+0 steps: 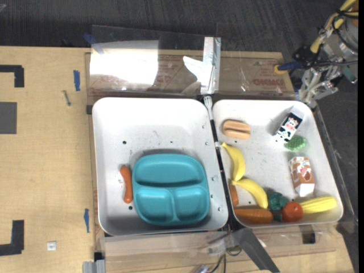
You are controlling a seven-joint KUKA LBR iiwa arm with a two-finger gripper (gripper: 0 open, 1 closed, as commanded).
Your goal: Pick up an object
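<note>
2 bananas [245, 178] lie in the right bin [333, 169].

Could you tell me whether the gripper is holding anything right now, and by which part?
Nothing is held: the gripper sits beyond the right bin's far corner, with no object between its jaws.

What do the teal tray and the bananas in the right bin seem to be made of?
Teal tray: likely molded plastic, smooth with a soft sheen and rounded compartments. Bananas: probably toy plastic, uniformly yellow and slightly glossy, though rubber can't be ruled out.
</note>
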